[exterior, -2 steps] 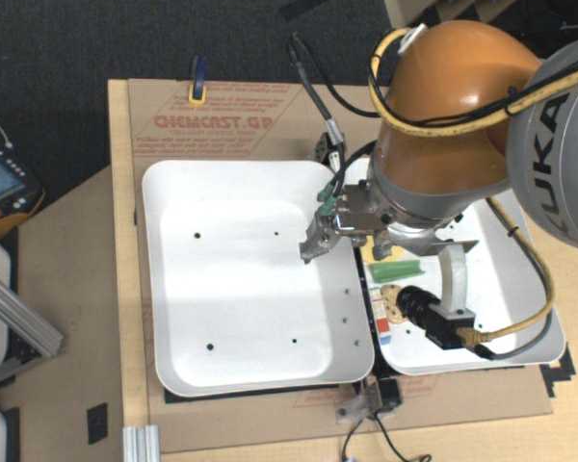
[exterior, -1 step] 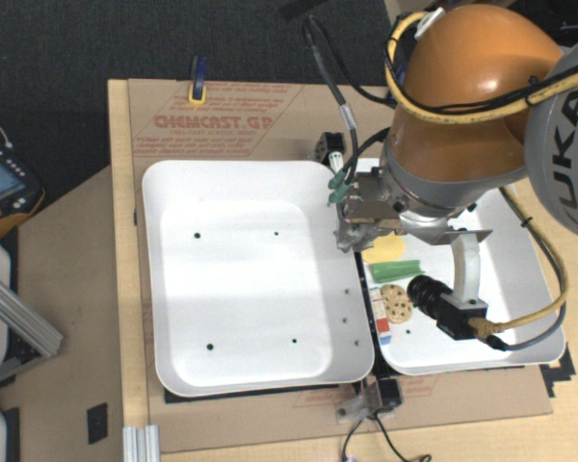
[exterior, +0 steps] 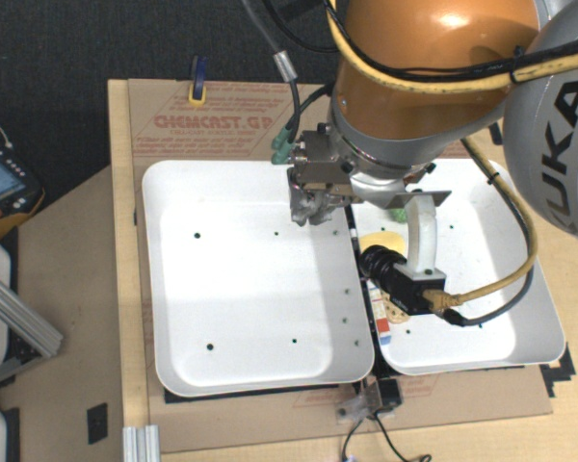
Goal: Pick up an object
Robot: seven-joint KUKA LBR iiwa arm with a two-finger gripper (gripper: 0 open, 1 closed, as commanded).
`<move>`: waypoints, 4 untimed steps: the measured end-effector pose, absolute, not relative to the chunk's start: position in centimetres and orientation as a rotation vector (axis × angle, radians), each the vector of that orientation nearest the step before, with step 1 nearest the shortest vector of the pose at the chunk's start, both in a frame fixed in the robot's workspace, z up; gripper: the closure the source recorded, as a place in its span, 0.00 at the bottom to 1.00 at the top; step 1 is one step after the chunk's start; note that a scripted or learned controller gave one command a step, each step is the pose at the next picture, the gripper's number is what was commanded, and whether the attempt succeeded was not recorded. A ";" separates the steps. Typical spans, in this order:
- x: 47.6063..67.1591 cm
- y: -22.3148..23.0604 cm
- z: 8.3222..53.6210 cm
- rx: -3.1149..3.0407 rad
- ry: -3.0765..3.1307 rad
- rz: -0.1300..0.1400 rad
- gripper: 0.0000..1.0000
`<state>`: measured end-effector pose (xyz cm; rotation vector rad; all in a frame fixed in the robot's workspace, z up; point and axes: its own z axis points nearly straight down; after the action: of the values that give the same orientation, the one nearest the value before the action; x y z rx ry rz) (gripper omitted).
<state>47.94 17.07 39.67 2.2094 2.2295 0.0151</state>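
Observation:
My gripper [exterior: 306, 208] hangs low over the right side of the left bin [exterior: 241, 296], close to the divide between the two bins. In the right bin [exterior: 491, 325] a yellow object [exterior: 386, 243] lies partly under the arm's black fitting, with a small green object [exterior: 399, 214] just behind it. A small flat item with red and blue marks [exterior: 383, 328] and a tan piece [exterior: 398, 308] lie near the right bin's left wall. The arm's big orange and grey body covers much of the right bin.
A black camera mount [exterior: 405, 282] with a tan cable [exterior: 491, 292] juts over the right bin. Both bins stand on a brown cardboard sheet [exterior: 222, 114] with a blue clip [exterior: 198, 83] at its far edge. Grey metal rails [exterior: 14, 316] lie off to the left.

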 end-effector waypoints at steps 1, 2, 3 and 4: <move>48.0 10.4 43.7 2.226 2.210 0.008 1.00; 47.9 11.1 42.7 2.222 2.223 -0.003 1.00; 47.9 5.4 39.2 2.230 2.216 -0.008 1.00; 47.9 -3.4 32.9 2.235 2.213 -0.010 1.00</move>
<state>47.86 -3.43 32.88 2.2354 2.2131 -0.0099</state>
